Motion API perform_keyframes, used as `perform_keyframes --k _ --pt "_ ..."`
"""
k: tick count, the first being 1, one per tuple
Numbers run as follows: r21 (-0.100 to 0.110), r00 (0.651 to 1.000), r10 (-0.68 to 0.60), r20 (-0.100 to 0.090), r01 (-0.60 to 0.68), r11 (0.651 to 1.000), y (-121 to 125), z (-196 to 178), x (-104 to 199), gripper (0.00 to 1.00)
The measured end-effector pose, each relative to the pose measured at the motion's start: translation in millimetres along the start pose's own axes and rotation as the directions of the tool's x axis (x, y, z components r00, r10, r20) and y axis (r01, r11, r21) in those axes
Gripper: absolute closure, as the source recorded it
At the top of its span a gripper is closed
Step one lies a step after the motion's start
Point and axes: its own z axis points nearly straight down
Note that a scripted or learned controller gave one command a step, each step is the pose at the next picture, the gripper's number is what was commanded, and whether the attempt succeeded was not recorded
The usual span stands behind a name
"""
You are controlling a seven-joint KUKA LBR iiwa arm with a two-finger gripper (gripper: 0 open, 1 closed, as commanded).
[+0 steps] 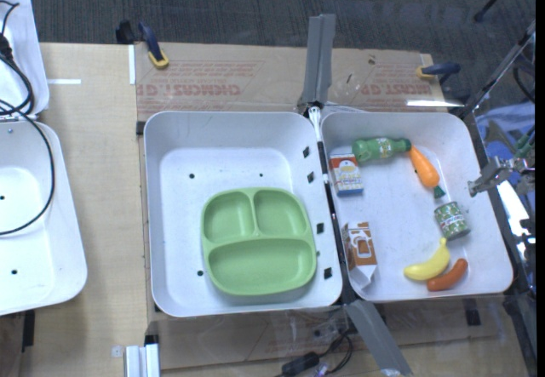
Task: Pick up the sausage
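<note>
The sausage (448,275) is a short reddish-orange link lying in the front right corner of the right bin (393,212). It lies slanted, its right end higher in the picture and close to the bin's wall. A yellow banana (428,264) lies right against its left side, touching or nearly touching it.
The right bin also holds an orange carrot (424,168), a green bottle (381,148), a small red and white carton (346,175), a brown and white carton (361,248) and a green-patterned shaker (450,216). A green divided plate (258,242) sits in the left bin (170,197).
</note>
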Motion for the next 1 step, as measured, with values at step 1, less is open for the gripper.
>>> perform_keyframes --k 1 --pt "-0.017 0.998 0.063 0.002 -0.063 0.998 -12.7 153.6 33.9 0.0"
